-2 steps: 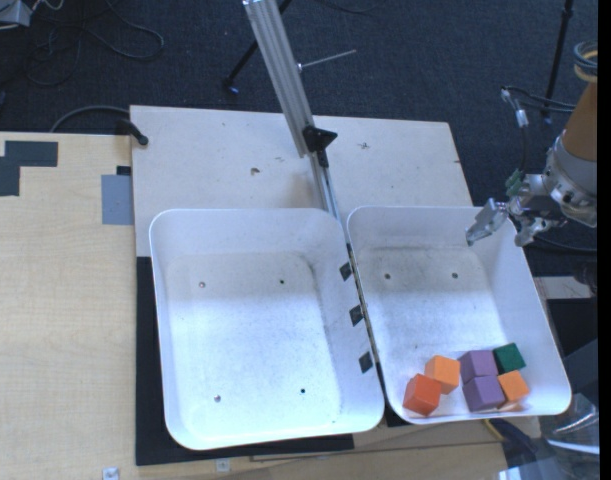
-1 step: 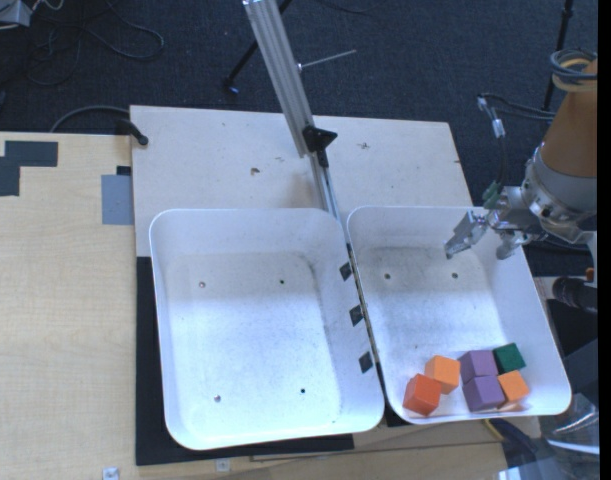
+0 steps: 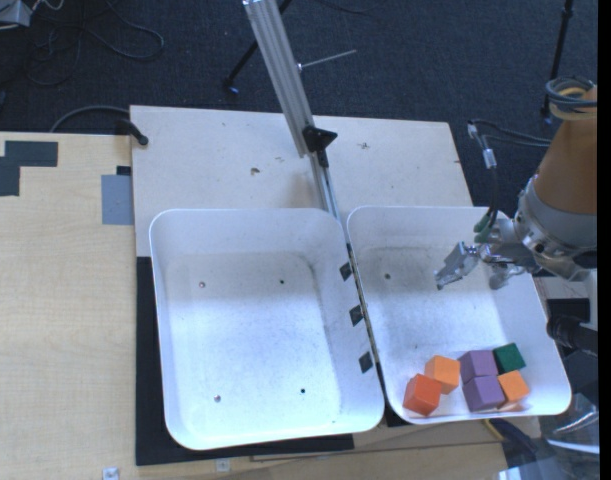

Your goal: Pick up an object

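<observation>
Orange, purple and green blocks (image 3: 470,378) crowd the right bin's (image 3: 405,268) near corner, so the open, empty claw (image 3: 477,266) should descend squarely over an outer block.

Robot lab: bench (image 3: 235,158), floor cables (image 3: 95,18).

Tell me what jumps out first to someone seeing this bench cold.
A bright cluster of blocks, orange, purple and green, sits packed into the near corner of the right bin. Above it, the gripper hangs over that bin's far right side, fingers apart and holding nothing. A tall metal rail slants up behind the bins.
</observation>
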`<state>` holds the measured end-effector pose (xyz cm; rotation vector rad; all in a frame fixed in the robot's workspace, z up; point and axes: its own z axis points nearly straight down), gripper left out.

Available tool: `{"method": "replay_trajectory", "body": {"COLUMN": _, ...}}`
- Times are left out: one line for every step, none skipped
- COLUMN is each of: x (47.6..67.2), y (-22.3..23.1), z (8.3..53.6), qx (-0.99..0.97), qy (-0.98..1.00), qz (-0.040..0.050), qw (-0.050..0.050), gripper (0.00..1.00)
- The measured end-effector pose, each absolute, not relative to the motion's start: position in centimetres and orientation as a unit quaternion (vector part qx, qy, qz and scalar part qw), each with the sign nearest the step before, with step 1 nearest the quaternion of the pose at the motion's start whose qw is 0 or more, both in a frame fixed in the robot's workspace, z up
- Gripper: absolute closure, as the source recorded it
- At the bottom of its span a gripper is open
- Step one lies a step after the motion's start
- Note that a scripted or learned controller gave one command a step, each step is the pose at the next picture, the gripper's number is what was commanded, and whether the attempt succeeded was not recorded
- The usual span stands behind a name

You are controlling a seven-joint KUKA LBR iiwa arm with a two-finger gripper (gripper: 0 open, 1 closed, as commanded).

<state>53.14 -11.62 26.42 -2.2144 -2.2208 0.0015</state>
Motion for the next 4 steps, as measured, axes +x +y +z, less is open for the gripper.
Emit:
{"method": "replay_trajectory", "body": {"x": 51.2, "y": -9.3, "z": 26.0, "qx": -0.706, "qy": -0.708, "qz": 0.0011, "qw": 0.002, "gripper": 0.00}}
{"method": "replay_trajectory", "body": {"x": 55.3, "y": -7.7, "z": 27.0, "qx": -0.707, "qy": -0.708, "qz": -0.0003, "qw": 0.000, "gripper": 0.00}}
{"method": "replay_trajectory", "body": {"x": 61.0, "y": -3.8, "z": 36.3, "qx": -0.706, "qy": -0.708, "qz": -0.0030, "qw": -0.003, "gripper": 0.00}}
{"method": "replay_trajectory", "body": {"x": 62.7, "y": -5.9, "z": 18.5, "qx": -0.707, "qy": -0.707, "qz": 0.0037, "qw": 0.004, "gripper": 0.00}}
